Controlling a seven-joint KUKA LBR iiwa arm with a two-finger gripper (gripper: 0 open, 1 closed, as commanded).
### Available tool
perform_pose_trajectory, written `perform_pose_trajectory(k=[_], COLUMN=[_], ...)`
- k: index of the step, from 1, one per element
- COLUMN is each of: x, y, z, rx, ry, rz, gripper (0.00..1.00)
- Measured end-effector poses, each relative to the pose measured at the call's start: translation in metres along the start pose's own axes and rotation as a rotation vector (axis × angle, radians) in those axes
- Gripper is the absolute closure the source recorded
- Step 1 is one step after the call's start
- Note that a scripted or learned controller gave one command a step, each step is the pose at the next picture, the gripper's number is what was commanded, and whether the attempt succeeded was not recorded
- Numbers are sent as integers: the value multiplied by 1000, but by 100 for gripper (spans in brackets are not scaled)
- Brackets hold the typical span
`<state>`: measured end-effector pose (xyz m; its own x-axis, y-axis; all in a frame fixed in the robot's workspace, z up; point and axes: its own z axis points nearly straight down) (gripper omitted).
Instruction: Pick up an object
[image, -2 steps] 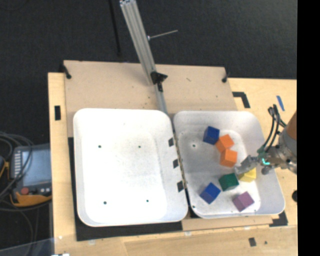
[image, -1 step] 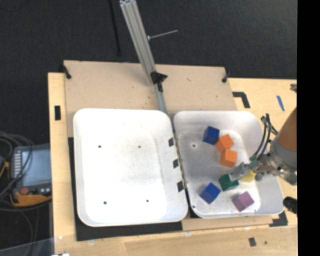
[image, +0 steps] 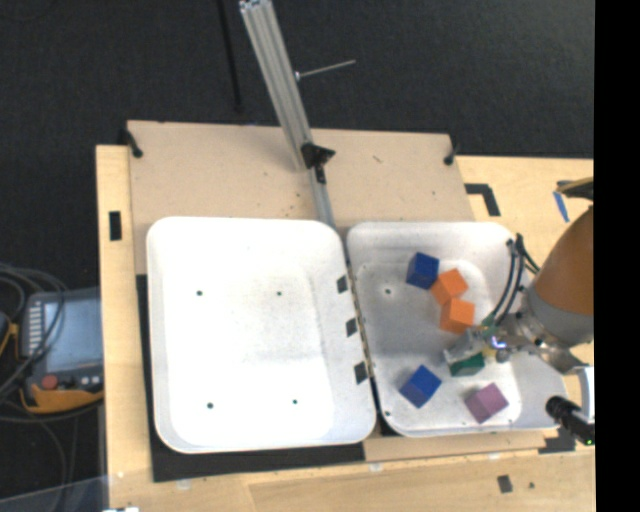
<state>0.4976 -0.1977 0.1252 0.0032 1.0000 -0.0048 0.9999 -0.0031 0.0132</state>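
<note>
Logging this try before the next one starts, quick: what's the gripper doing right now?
Gripper: low in the right bin, over the green block; open, shut or holding cannot be told.

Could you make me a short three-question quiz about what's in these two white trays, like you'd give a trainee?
1. True or false: all the blocks lie in the right bin.
2. How many blue blocks are there?
A. one
B. two
C. three
3. Which block lies nearest the front right corner of that bin?

Key
1. True. The left bin bears none of them.
2. B: one blue block near the back, another blue block near the front.
3. The purple block. The two orange blocks sit mid-bin, and the gripper is beside a small green object.
</note>
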Motion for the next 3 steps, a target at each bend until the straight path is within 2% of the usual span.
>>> perform_pose_trajectory(k=[1, 2, 3], x=[-2, -3, -6], y=[1, 2, 2], z=[27, 16, -27], rx=[12, 8, 8], ry=[3, 3, 2], rz=[2, 7, -2], gripper=[0, 100, 100])
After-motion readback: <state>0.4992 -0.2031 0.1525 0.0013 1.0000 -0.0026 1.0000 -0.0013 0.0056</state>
